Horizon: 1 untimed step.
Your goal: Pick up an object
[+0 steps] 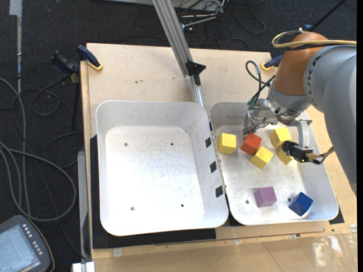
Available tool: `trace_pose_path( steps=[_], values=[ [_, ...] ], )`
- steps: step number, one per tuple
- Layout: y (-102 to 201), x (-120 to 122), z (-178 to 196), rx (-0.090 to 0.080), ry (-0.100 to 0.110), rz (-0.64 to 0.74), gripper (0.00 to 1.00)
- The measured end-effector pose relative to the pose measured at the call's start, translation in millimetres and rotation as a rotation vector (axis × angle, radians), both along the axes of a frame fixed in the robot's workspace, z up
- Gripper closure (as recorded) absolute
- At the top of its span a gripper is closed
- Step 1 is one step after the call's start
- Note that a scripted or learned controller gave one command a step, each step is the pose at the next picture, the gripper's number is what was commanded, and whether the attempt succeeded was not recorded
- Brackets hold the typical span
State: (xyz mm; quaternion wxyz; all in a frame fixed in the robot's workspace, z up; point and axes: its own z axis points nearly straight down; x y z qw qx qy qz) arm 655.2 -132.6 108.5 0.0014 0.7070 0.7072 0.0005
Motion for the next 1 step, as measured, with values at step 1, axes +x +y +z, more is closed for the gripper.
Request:
trace_pose_path(
  steps=[1],
  values=[
    [4.3, 11.4, 55.0, 0.0, -0.006, 0.003, 1.0]
  ],
)
